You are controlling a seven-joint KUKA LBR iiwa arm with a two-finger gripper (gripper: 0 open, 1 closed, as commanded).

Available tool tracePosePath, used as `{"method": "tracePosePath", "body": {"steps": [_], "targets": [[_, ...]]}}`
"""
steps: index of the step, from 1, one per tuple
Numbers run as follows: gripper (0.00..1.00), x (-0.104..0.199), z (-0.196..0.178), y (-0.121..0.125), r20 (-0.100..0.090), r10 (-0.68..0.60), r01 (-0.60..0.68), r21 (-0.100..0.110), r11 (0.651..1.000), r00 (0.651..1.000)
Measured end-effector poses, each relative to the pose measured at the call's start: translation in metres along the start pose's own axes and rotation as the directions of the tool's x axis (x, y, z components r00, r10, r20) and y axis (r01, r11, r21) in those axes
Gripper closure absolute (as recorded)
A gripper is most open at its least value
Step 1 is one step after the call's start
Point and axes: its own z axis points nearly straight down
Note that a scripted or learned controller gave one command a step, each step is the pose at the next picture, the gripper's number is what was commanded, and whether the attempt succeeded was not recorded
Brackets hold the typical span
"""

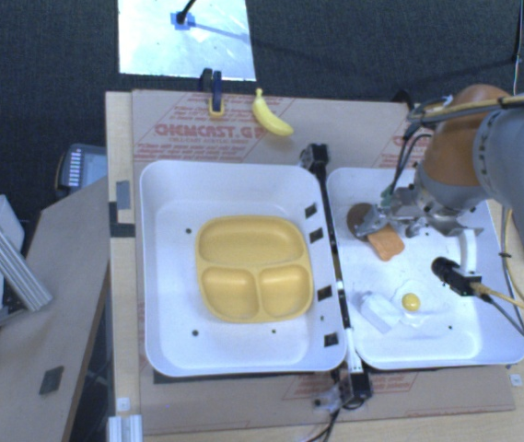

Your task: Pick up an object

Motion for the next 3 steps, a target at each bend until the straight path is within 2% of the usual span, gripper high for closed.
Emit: {"method": "tracePosePath", "body": {"steps": [1, 3], "targets": [[1.0, 0.0, -0.015, 0.003, 0.001, -0.002, 0.002, -0.008, 1.0, 1.0], [1.0, -0.008, -0.141, 0.007, 0.002, -0.003, 0.003, -0.005, 1.0, 1.0]]}}
